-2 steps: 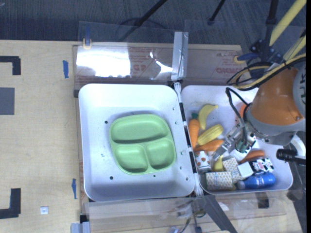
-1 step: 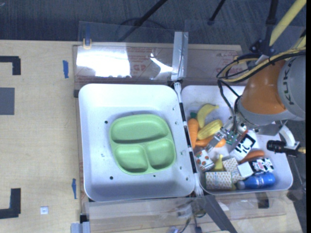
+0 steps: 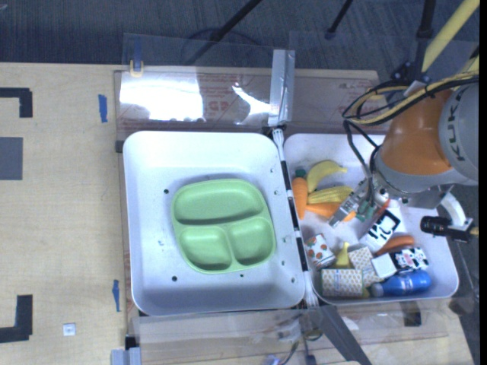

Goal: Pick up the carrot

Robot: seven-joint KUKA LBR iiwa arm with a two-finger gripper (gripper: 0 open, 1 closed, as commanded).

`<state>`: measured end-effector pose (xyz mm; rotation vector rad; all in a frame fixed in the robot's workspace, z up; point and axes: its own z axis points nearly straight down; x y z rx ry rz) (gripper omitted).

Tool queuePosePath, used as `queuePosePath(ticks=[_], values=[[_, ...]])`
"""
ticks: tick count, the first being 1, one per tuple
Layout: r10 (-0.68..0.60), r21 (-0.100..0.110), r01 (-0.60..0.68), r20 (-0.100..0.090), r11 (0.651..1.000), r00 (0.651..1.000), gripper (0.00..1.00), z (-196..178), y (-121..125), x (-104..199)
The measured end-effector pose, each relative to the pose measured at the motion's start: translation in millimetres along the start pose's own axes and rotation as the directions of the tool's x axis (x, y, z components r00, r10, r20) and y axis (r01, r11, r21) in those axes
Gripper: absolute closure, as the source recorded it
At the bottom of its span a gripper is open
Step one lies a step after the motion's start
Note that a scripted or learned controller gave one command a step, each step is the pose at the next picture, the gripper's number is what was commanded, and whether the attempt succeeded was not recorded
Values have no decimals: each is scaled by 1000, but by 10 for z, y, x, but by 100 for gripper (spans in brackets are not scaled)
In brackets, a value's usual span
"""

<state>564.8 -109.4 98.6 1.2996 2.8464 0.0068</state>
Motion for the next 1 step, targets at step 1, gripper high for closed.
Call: queuePosePath(ticks=[1], values=[[-11,7,11,-7,1000,1000,100,-1408,437,121]])
